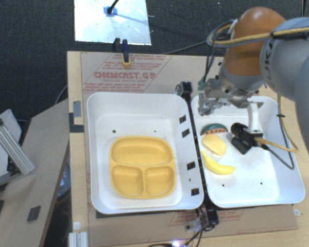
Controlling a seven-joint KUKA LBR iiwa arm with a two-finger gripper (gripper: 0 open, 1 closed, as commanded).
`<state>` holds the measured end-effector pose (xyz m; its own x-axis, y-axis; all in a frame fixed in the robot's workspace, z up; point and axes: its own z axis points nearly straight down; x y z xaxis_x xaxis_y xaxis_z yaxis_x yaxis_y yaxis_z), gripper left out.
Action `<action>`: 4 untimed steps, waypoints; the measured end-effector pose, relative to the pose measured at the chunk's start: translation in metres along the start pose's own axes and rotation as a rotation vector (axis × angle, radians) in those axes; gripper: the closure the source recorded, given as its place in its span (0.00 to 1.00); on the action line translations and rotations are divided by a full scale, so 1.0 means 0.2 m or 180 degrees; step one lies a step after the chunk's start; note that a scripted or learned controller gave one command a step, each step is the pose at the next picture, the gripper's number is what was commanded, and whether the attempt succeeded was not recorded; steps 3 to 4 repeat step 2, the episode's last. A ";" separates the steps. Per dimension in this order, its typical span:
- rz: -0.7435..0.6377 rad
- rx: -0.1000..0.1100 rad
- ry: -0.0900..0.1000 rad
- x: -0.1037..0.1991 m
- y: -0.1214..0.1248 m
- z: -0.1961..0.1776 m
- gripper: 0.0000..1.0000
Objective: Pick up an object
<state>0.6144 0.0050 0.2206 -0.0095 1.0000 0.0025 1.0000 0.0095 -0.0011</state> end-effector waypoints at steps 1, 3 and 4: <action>0.0000 0.0001 0.0000 0.25 -0.11 0.05 1.00; -0.0004 -0.0005 0.0001 0.52 -0.22 -0.04 1.00; -0.0004 -0.0005 0.0001 0.52 -0.22 -0.04 1.00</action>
